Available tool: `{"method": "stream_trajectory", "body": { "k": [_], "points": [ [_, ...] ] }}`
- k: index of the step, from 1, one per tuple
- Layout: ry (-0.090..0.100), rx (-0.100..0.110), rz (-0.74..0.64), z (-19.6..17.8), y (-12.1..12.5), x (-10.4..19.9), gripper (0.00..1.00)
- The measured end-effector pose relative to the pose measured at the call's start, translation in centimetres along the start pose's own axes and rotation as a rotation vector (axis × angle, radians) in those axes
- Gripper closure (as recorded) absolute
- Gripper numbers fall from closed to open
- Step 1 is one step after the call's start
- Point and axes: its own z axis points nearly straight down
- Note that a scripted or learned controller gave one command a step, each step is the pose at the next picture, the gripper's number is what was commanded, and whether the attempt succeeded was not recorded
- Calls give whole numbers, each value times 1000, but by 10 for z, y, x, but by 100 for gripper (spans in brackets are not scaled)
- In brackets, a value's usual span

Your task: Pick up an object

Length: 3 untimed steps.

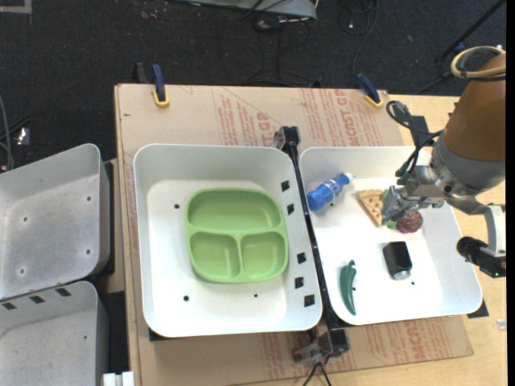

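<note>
Even overhead light, bright on the white bins (161, 240), dim on the dark floor (72, 47). Shadows soft and short. Slightly grainy, arm (483, 127) a bit soft.

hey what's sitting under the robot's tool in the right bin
A dark red round object lies partly under the tool, beside a pizza-slice toy. The tool covers part of it, so its whole shape stays hidden.

Green divided plate (237, 234) in white left bin (153, 240) – far left of the claw (396, 207). Blue bottle (327, 191), tan speckled slice (371, 207) just left of it; dark red piece (410, 222), black block (397, 260), green pepper (348, 286) below.
</note>
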Motion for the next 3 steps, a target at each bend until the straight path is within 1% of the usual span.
{"method": "stream_trajectory", "body": {
  "k": [2, 3],
  "points": [
    [1, 2, -1, 23, 1, 117, 100],
    [1, 3, -1, 24, -10, 169, 100]
  ]
}}
